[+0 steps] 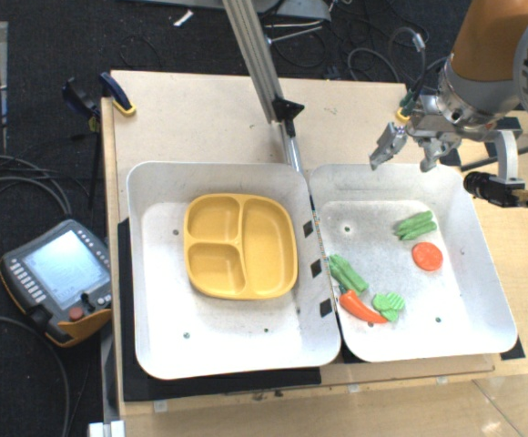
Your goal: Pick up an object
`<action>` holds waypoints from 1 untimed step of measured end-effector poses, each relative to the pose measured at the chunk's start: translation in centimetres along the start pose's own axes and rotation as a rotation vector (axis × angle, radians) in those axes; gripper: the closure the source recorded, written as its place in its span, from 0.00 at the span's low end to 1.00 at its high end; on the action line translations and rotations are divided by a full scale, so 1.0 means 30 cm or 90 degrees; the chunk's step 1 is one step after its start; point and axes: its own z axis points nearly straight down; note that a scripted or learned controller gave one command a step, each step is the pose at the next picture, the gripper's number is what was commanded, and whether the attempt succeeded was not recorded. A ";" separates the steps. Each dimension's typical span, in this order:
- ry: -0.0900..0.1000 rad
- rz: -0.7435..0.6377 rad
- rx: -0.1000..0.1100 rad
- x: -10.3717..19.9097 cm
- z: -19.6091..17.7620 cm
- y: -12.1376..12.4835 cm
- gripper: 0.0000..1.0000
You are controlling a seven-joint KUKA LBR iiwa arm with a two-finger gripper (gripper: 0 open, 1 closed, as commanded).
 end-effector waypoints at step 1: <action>0.000 0.000 0.000 0.000 0.000 0.000 0.00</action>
